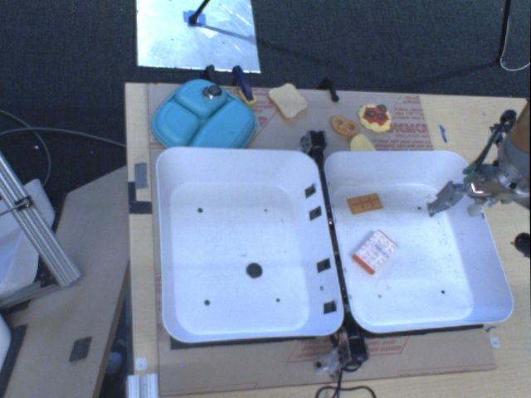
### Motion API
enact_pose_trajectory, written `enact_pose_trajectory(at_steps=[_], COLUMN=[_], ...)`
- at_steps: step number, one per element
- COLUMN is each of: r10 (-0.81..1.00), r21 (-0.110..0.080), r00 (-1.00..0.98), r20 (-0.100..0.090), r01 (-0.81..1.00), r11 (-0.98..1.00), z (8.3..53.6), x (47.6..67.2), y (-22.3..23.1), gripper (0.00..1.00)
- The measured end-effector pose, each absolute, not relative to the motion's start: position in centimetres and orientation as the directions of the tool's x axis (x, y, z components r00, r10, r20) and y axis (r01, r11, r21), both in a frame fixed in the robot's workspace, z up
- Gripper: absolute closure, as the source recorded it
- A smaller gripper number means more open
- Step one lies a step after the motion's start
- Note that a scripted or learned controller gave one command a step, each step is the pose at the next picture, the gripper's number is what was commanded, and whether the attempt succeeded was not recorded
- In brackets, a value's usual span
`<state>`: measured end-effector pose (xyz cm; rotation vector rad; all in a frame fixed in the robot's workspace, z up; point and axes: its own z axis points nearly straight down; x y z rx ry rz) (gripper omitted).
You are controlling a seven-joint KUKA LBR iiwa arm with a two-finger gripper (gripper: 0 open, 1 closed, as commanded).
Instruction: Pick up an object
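Counter (141,247), pale wood, carries two shallow white plastic bins side by side: left bin (178,181) with a small dark round disc (254,270) on its floor, right bin (489,297) with the candidate picks. Behind the bins, on a printed cardboard sheet (411,127): teal plastic divided plate (204,116), toy bread slice (288,100), and a few small toy food pieces, one red-and-yellow (376,117). Grey arm (516,168) reaches in from the right edge; its claw (441,200) hangs over the right bin's upper right area, near the back wall. Claw opening: can't tell, the tip is small and blurred here, and nothing is visible in it. Task things in the right bin: white-and-orange patterned box (375,250), lying tilted near the bin's middle, and a flat orange-brown cracker-like tile (364,203) near the back, left of the claw. The two are apart from each other and both well clear of the walls. Step in hand, my read: approach, no grasp yet. Tile is the nearer target but lies flat, so likely hard to get under. Box looks thicker, better bet. Next move calls for translating left and toward the front to centre over the box, aligning across its short sides, then descending.
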<state>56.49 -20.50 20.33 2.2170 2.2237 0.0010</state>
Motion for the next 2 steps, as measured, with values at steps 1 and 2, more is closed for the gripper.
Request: enact_pose_trajectory(at_steps=[1, 2], r10=[1.0, 1.0], r21=[-0.01, 0.002], r00=[0.003, -0.015], r20=[0.004, 0.005], r01=[1.0, 1.0], r11=[-0.003, 0.015], z=[11.3, 12.6], x=[48.5, 48.8], y=[-20.7, -7.6], gripper=[0.0, 0.0])
